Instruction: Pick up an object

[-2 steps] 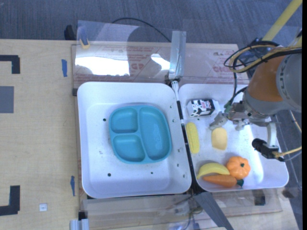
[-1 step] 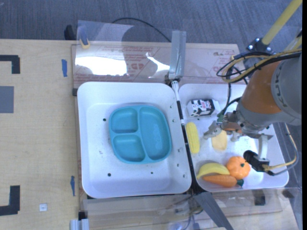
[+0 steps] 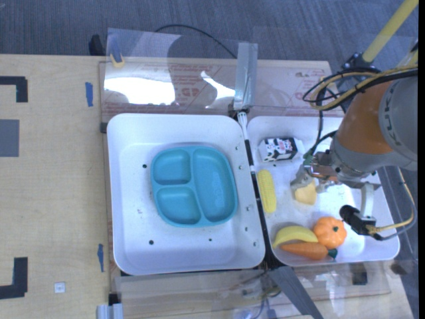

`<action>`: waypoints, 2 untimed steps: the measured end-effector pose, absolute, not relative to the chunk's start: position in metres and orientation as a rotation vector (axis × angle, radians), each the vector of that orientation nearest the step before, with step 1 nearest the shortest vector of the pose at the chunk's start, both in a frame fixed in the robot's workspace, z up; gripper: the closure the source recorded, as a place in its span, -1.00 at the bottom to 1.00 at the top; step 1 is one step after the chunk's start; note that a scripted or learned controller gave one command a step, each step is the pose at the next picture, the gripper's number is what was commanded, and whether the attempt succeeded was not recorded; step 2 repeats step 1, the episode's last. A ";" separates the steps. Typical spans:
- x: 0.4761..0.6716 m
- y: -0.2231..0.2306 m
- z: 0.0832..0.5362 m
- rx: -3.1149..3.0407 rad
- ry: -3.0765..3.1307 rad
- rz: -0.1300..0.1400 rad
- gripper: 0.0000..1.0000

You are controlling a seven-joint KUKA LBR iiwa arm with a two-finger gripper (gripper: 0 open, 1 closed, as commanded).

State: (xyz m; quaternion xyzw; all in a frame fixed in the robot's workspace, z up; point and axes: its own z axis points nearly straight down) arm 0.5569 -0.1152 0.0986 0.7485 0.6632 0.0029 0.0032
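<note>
Arm [image 3: 372,121] enters from the right, orange band above the wrist, and sits over the right bin [image 3: 385,244]. End effector [image 3: 312,177] is down low in that bin, directly above and apparently touching a pale yellow wedge, looks like a cheese piece [image 3: 305,195]. Can't tell whether it is spread or clamped: the wrist hides the tips, and nothing visibly sits between them, so no confirmed grasp. The rest of the right bin: black-and-white carton [image 3: 277,149] near the far left corner, lying on its side; corn cob [image 3: 266,190] lengthwise along the left wall, just left of the cheese piece; banana [image 3: 294,234], carrot [image 3: 307,250] and small orange pumpkin [image 3: 330,232] clustered at the near edge, touching each other, carrot in front of the banana, pumpkin to their right. A black cable connector [image 3: 355,219] hangs off the arm just right of the pumpkin. The left bin [image 3: 126,198] holds a teal three-compartment tray [image 3: 194,185], roughly centred, flat. Both bins sit side by side on the light wood surface [image 3: 50,178], clear plastic sheeting [image 3: 172,72] behind them.
</note>
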 end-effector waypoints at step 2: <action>0.572 -0.071 0.215 2.172 2.259 0.012 1.00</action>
